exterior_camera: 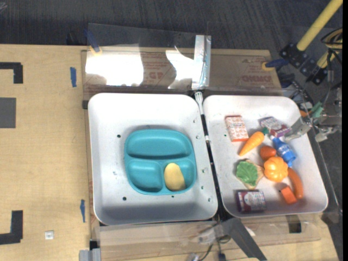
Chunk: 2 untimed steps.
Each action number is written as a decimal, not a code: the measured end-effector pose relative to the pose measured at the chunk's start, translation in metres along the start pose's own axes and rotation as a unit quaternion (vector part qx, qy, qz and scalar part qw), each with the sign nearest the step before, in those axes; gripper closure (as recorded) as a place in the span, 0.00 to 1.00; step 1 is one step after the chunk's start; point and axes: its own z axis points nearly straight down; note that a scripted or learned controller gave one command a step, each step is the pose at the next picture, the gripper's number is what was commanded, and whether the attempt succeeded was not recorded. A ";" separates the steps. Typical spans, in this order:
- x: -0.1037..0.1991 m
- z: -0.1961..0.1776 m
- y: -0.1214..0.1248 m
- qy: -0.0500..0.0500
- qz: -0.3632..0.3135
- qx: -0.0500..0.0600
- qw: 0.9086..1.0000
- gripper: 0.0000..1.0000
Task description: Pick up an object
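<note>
Sorting by bin explains most of the layout: the right bin (318,200) carries the loose toy food, heaped toward its centre and 3 o'clock side, so any pick has to start there. A carrot (251,143) lies at a slant near the middle, a small red-and-white box (236,128) sits just beyond it toward 11 o'clock, and a green leafy piece (247,172) rests at about 7 o'clock of the pile, touching an orange fruit (274,168). A blue bottle (284,150) and a purple packet (274,126) crowd the 1 o'clock corner, a dark can (250,200) lies alone at 6 o'clock, and a second carrot (293,186) runs along the 4 o'clock side.

The left bin (103,145) holds a teal divided tray (157,145) with a yellow potato (174,176) in its 5 o'clock compartment, which reads as a drop-off spot.

At the right bin's 2 o'clock rim, the claw (304,125) hangs close to the packet and bottle; whether it is apart or together I cannot tell, and nothing is visibly in it. The lone can looks the least cluttered target.
</note>
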 end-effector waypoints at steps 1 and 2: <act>0.012 0.107 0.037 0.001 -0.047 0.004 0.999 0.00; 0.033 0.037 0.035 -0.001 -0.078 -0.004 0.997 0.00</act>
